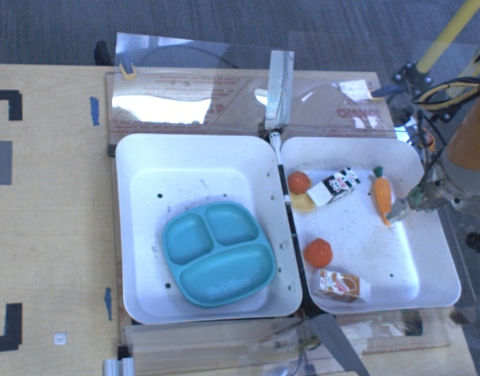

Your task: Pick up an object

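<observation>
Risk of glancing off the small orange plastic carrot [382,197], lying toward the right side of the right-hand shallow white bin [427,288] just beside the grey gripper [416,200], its opening impossible to tell here, and shoving it aside instead of pinching it.

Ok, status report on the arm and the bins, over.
Gripper at right bin's right side, beside the carrot. Nothing seen between its fingers. Two tomatoes, packet and cow toy nearby; blue plate in left bin.
</observation>
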Robot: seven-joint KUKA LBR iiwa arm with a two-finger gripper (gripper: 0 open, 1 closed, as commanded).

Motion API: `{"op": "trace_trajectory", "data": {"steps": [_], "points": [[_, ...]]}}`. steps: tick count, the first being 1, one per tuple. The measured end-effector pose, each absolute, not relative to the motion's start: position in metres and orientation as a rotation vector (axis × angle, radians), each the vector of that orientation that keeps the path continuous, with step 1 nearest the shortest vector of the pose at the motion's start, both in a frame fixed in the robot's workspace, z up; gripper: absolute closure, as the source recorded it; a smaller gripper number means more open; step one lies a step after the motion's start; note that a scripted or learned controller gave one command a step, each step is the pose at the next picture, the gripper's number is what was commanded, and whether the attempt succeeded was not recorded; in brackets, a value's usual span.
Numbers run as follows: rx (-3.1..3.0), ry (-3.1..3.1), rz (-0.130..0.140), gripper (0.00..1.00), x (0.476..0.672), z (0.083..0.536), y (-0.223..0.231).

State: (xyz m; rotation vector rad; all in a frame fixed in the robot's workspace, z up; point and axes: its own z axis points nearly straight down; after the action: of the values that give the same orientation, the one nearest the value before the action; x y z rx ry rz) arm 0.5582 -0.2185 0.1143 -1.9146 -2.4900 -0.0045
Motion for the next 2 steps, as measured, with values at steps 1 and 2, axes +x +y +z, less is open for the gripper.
{"op": "trace_trajectory", "data": {"steps": [1, 2], "points": [[-1.921, -2.500, -0.007, 1.00, 0.6042, 0.2241, -0.1988], [-1.919, -2.491, 0.000, 0.00, 0.6017, 0.2189, -0.1995]]}}
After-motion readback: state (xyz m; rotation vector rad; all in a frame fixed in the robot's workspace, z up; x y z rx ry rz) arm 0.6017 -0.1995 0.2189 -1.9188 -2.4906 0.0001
